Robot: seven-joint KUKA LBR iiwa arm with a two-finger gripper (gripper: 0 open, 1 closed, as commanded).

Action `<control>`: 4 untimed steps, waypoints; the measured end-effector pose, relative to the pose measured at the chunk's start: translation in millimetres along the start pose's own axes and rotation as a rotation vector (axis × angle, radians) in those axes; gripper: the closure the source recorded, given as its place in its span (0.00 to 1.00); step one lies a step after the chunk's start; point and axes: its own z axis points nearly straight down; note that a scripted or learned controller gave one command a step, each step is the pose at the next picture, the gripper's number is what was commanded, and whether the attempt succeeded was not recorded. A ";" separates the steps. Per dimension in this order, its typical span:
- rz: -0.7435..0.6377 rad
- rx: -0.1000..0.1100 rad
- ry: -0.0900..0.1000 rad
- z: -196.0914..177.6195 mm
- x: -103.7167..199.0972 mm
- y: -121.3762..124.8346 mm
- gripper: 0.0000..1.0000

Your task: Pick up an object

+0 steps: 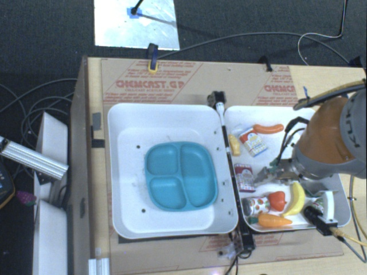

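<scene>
Two white bins are sitting side by side on the desk (172,76), and the arm (330,136) is reaching in from 3 o'clock over the right bin (344,208), probably because that is where all the loose things are lying. The end effector (274,173) is hanging low near the middle of that bin, pointing toward 9 o'clock, just above the cluster at the bin's 6 o'clock side; I cannot tell whether it is released or clenched, and nothing is visibly sitting in its grip. The left bin (126,130) is holding a blue plate (180,175) with four compartments, lying flat in the middle with nothing on it. The right bin is carrying the likely targets: a sausage (268,128) at 12 o'clock, a small packet (254,143) just below it, a yellow piece (234,144) against the wall at 10 o'clock, a red-and-white carton (245,175) at 9 o'clock, and, crowding the 6 o'clock edge, a tomato (277,200), a banana (296,198), a carrot (274,221) and a small can (255,205) lying close together, several touching. Judging by the pose, the arm is lining up on the tomato or the banana, the nearest things to it; the tight packing there is making a clean grasp uncertain, since neighbours may be getting nudged instead.
</scene>
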 end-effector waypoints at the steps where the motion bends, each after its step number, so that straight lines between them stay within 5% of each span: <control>1: -0.002 0.009 0.000 -72.4 -23.5 92.3 0.00; 2: 0.000 0.013 0.001 14.2 -49.5 -16.1 0.00; 3: 0.000 0.009 0.002 3.3 -49.0 -14.4 1.00; 4: -0.001 0.006 0.001 -7.1 -49.0 -13.1 1.00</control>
